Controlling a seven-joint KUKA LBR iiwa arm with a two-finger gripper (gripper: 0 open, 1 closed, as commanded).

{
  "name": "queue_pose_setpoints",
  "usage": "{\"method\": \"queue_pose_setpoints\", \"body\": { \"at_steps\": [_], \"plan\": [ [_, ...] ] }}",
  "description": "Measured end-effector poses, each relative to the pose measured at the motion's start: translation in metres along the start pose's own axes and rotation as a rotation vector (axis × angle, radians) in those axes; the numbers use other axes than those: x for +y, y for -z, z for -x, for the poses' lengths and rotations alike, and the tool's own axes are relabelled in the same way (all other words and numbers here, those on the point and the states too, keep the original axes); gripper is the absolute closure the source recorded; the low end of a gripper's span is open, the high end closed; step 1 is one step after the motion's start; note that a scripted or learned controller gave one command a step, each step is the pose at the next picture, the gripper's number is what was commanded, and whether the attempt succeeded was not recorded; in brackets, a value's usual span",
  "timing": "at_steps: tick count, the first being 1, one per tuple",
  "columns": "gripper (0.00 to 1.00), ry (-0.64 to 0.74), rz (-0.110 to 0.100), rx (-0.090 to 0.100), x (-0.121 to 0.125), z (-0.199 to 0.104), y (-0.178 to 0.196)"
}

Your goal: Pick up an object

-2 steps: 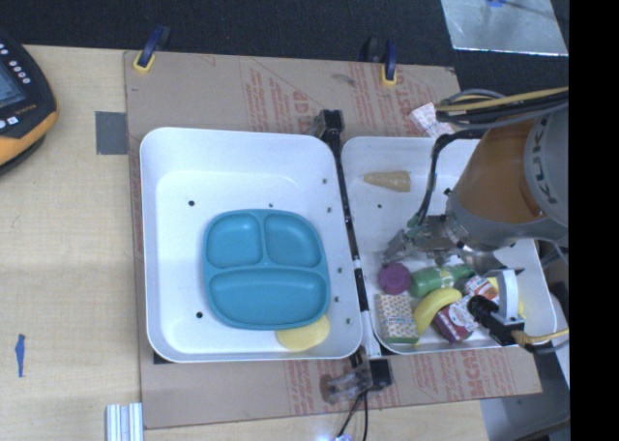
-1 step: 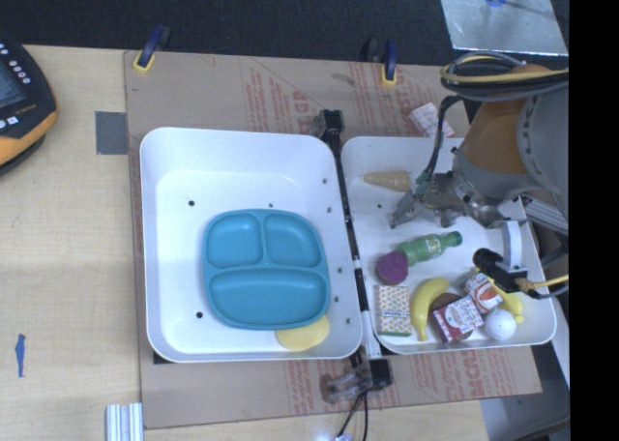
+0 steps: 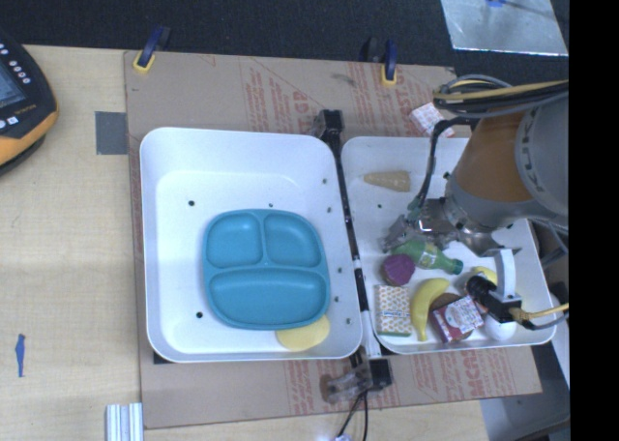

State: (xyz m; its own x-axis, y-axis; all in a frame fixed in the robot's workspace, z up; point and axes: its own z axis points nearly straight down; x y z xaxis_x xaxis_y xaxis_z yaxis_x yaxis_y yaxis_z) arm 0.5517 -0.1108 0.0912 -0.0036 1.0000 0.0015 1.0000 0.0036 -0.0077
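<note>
I'm low in the right bin (image 3: 360, 170), my fingers (image 3: 410, 230) down among the clutter, just above the green bottle (image 3: 427, 257). Whether they're spread or pinched shut I cannot tell from up here; the wrist hardware hides the tips, and nothing shows clamped between them.

The nearest candidates sit packed together: green bottle lying on its side right under me, the purple round piece (image 3: 397, 269) touching its left end, the yellow banana (image 3: 427, 303) curving just below. I judge the bottle is the step in hand. To do it well I'd want to straddle its narrow width, not its length, and come down straight so I don't shove it into the purple piece.

Further out, a patterned packet (image 3: 393, 310) lies flat by the bin's left wall, a red-labelled packet (image 3: 460, 319) sits near the front right corner, and a pale wedge (image 3: 387, 180) lies alone toward the back. That wedge has the most open floor around it, an easier target if the cluster proves too tight.

Edges: the divider between bins runs close on my left, the front rim is near the banana. Lifting straight up is the free direction.

Across the divider, the left bin (image 3: 160, 197) holds a blue divided plate (image 3: 265, 268) with a yellow disc (image 3: 303, 337) tucked at its front edge. The desk (image 3: 58, 255) lies beyond.
</note>
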Motion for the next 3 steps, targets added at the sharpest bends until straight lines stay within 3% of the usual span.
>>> {"method": "queue_pose_setpoints", "body": {
  "at_steps": [1, 2, 3],
  "plan": [
    [0.00, 0.000, 0.001, 0.000, -0.053, 0.001, 0.000],
    [1.00, 0.002, 0.002, -0.001, -0.051, 0.002, 0.010],
    [1.00, 0.009, 0.016, 0.001, -0.013, -0.074, 0.106]
  ]
}}
